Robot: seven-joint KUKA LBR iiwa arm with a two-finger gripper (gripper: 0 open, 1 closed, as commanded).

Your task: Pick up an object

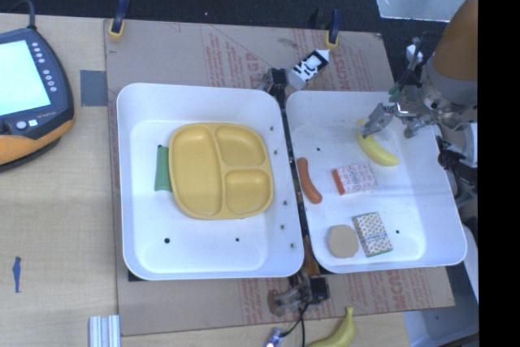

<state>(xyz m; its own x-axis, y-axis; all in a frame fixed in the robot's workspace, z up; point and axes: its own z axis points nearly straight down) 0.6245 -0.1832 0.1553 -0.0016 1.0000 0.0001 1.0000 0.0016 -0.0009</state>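
Straddling banana (379, 150): spread fingers (376, 121)

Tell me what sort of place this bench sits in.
Probably a robotics lab test bench: a teach pendant beside two white bins, toy food like a banana, and clamps holding the cardboard.

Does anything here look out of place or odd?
One thing: a second yellow banana lies outside the bins on the brown cardboard at the bottom edge. A green flat piece is also half tucked under the yellow divided tray.
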